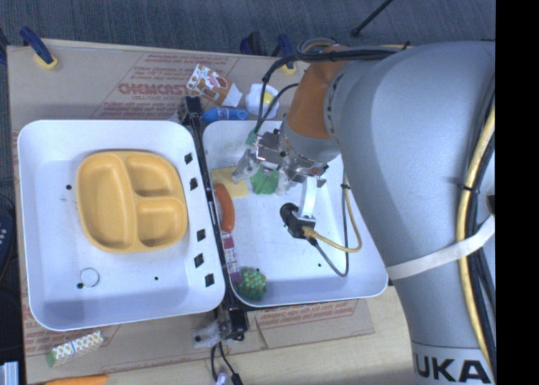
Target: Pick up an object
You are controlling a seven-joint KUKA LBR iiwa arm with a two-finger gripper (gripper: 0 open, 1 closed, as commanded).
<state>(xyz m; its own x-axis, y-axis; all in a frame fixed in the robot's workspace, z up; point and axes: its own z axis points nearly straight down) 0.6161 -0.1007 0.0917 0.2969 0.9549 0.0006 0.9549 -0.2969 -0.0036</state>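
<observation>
My gripper (268,171) is low over the far left part of the right bin (337,282), below the arm's orange band. Its fingers (246,164) stand apart, open. A small green object (264,183) lies between and just below them, with a gap on each side. A pale yellow piece (224,177) lies just left of it. An orange sausage-shaped item (224,206) rests along the bin's left wall. A round green, speckled object (251,280) sits in the near left corner. The arm hides the bin's far right part.
The left bin (50,291) holds a yellow divided tray (130,200). A black cable plug (291,220) with a yellow lead hangs from the wrist over the right bin. Behind the bins lie a blue item (224,114) and a printed packet (207,82).
</observation>
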